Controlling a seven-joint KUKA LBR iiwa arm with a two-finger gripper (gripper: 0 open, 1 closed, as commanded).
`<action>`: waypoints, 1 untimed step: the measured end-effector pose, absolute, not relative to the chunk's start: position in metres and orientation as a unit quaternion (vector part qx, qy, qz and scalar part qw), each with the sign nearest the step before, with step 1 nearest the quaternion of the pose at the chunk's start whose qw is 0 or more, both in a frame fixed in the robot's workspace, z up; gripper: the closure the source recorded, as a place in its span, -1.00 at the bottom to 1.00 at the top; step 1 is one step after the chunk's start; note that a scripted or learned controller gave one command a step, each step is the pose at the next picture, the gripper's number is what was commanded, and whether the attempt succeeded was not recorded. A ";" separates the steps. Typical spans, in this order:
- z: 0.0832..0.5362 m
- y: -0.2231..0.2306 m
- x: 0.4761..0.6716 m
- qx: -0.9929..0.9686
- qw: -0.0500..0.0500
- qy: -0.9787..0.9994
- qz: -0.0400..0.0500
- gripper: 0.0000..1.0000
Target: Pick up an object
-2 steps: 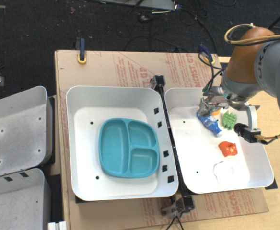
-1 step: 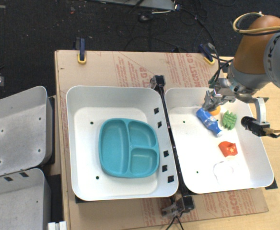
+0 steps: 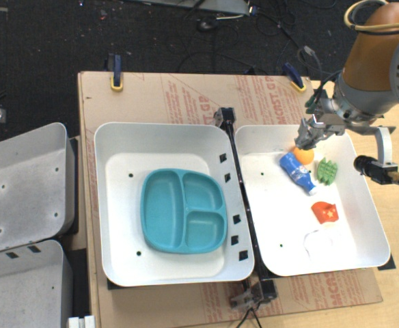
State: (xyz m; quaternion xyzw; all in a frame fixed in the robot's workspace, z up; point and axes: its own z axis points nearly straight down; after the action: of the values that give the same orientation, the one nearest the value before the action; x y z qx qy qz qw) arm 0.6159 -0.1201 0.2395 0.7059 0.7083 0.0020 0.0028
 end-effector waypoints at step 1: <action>0.228 -0.070 0.610 0.705 -0.001 0.710 0.000 1.00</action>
State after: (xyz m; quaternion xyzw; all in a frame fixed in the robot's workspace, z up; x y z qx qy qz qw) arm 0.6098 -0.0697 0.2282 0.7046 0.7096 0.0001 -0.0011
